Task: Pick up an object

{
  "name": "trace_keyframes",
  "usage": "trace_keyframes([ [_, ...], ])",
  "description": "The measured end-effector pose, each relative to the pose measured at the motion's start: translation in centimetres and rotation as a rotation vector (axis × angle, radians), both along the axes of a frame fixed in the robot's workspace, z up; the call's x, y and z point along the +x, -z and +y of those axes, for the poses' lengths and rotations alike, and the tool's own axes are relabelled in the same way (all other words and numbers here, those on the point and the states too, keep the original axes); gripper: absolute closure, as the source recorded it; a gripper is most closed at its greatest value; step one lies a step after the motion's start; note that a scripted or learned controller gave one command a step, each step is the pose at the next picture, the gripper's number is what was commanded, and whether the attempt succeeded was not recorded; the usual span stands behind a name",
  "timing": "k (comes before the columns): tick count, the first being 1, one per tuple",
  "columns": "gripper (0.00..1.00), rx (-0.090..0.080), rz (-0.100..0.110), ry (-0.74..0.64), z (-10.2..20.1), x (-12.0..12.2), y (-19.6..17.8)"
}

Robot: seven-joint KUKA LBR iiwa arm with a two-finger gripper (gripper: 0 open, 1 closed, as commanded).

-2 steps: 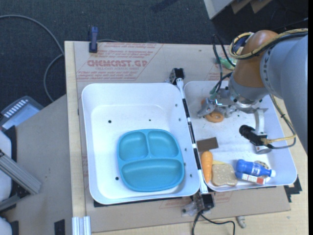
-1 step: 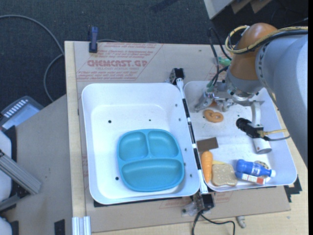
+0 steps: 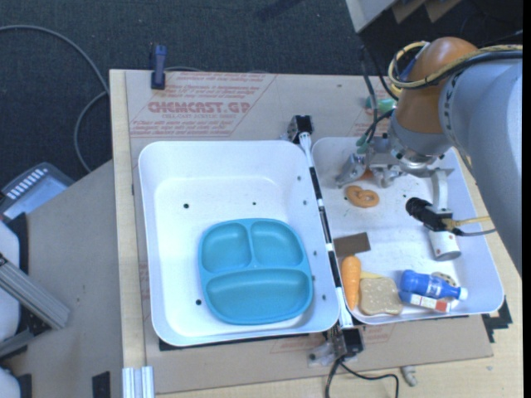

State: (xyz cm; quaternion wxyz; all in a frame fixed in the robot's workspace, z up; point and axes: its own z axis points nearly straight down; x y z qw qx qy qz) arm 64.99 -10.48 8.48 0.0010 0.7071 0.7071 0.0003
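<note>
Closest to the lens, along the near edge of the right bin (image 3: pixel 394 243), I've got a slice of bread (image 3: pixel 380 296). A carrot (image 3: pixel 351 279) lies just beside it, pointing away from me, and a blue-and-white bottle (image 3: pixel 430 289) rests on its side. One step further in there's a flat brown rectangle (image 3: pixel 352 244); I can't say what it is. The left bin (image 3: pixel 216 185) carries a blue divided plate (image 3: pixel 255 270), well apart from the action.

Now the part that matters. The gripper (image 3: pixel 366 171) hangs over the far half of the right bin, and the pretzel (image 3: pixel 362 196) sits just on its near side, almost underneath and a touch toward the camera. I'd call that the pick, since it's nearer than anything else in the bin. Its long axis runs across the view, left to right. My judgement is that a short shift toward the camera and then down would line it up.

Whether the gripper is spread or pressed together, I can't tell, because its tip is lost against wrist hardware and cabling. I see nothing pinched in it. This slanted view also won't give me its height above the bin floor. The arm (image 3: pixel 489 114) covers the bin's far right corner, so whatever is back there is hidden from me.
</note>
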Motion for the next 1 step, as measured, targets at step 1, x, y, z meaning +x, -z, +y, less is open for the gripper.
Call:
trace_keyframes([
  [1,0.00,0.001,0.003,0.001,0.24,-1.09,0.00],
])
